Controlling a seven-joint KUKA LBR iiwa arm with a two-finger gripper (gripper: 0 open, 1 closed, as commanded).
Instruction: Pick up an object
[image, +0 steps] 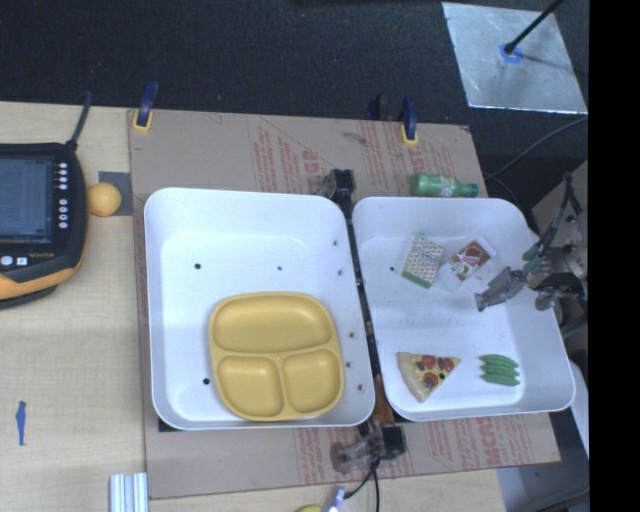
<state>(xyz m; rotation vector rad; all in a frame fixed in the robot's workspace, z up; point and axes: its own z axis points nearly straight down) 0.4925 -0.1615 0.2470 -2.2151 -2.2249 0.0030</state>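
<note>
At the frame's right edge, the grey two-finger gripper (497, 291) is hovering with fingers parted and empty near the small red-and-white packet (469, 261); closing off-centre risks nudging it away.

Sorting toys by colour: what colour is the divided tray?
Yellow tray, seen in the camera view.

Nothing here can be read with certainty. The cardboard sheet (300, 150) under the two bins carries repeated red printing in slanted rows, too blurred to make out. The small red-and-white packet (469, 261) and the pale patterned packet (423, 260) in the right bin (540, 400) bear printing too small to read. The green bottle (445, 186) has a label that stays illegible.
</note>
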